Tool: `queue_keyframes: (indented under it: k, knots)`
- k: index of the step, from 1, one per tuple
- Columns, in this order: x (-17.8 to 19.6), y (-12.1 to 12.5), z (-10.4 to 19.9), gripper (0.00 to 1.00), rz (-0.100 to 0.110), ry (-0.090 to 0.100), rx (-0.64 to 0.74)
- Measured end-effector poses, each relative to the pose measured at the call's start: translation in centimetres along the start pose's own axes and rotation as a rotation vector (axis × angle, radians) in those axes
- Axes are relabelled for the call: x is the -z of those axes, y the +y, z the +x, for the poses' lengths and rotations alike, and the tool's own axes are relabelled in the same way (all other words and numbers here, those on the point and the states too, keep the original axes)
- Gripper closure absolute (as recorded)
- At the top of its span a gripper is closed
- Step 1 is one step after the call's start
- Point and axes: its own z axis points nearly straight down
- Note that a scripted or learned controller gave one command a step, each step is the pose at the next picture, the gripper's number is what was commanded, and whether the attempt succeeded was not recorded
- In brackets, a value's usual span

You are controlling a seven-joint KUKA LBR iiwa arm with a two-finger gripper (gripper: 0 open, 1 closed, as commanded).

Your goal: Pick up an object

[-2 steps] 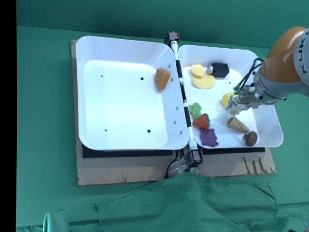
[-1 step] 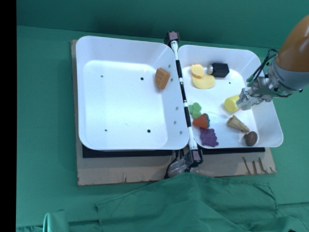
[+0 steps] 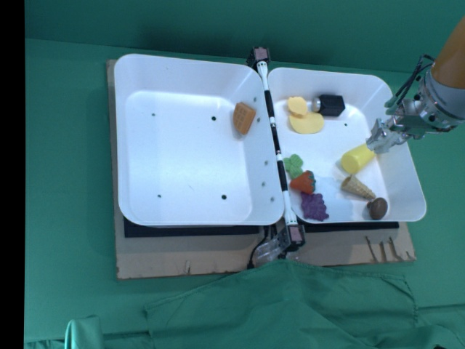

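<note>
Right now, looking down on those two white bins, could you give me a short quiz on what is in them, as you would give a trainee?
1. True or false: the waffle-like orange piece lies in the left bin.
2. Which lies nearest the end effector? A) grapes B) yellow cylinder C) yellow duck
3. Fill in: the ice cream cone lies in the ___ bin.

Key: 1 true; 2 B; 3 right.

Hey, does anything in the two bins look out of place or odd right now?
One thing: the orange waffle piece lies alone in the left bin, leaning against its right wall, while every other toy sits in the right bin. Nothing looks spilled or broken.
</note>
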Motion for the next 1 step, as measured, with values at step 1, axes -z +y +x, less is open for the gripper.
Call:
queue_keyframes:
  k: [1]
  knots:
    - [5.52, 1.13, 0.29, 1.00, 0.000, 0.000, 0.000]
